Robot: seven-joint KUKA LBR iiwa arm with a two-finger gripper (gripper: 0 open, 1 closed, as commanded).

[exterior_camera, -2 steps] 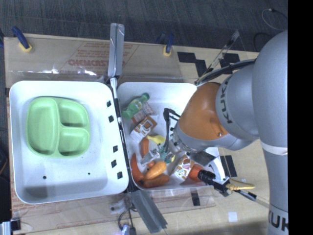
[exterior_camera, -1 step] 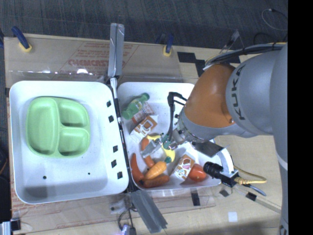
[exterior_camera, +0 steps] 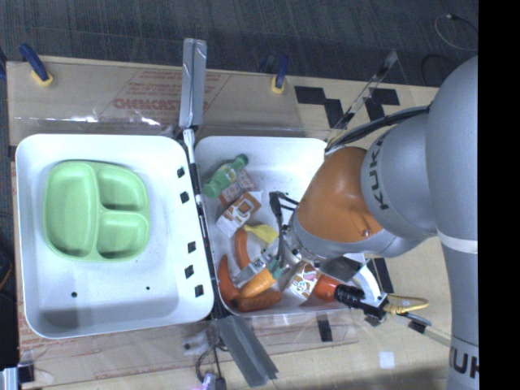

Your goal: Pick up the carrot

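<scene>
Carrot (exterior_camera: 258,283), orange and tapered, lies in the lower part of the right bin (exterior_camera: 305,149), its long axis running from lower left up to the right, among a red sausage-like piece (exterior_camera: 241,246), a yellow piece (exterior_camera: 262,232) and small cartons. Gripper (exterior_camera: 284,260) sits just above and to the right of it, almost touching; whether it is apart or together I cannot tell, since the orange wrist band (exterior_camera: 341,197) hides much of the bin's right half.
</scene>
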